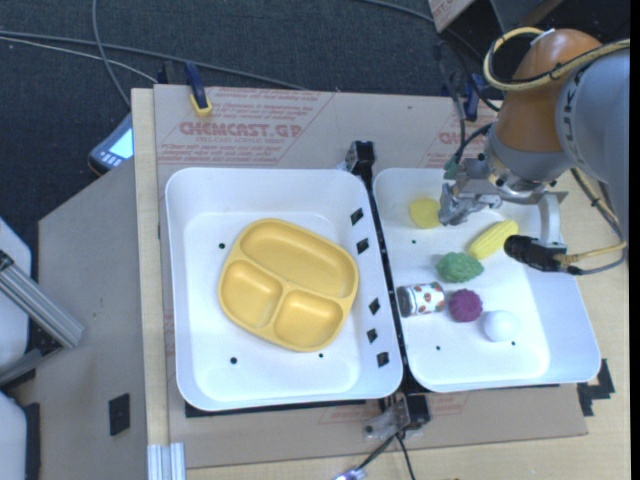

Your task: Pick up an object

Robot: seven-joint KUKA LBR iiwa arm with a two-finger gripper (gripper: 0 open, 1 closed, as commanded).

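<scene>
My gripper hangs low over the back of the right bin. It stands right beside a small yellow piece, on that piece's right. A yellow corn cob lies just to the gripper's right. In front of it sit a green leafy piece, a small can, a purple ball and a white egg. I see nothing between the fingers.
The left bin holds a yellow divided plate. A black divider with clips runs between the bins. Cables trail at the right by a black connector.
</scene>
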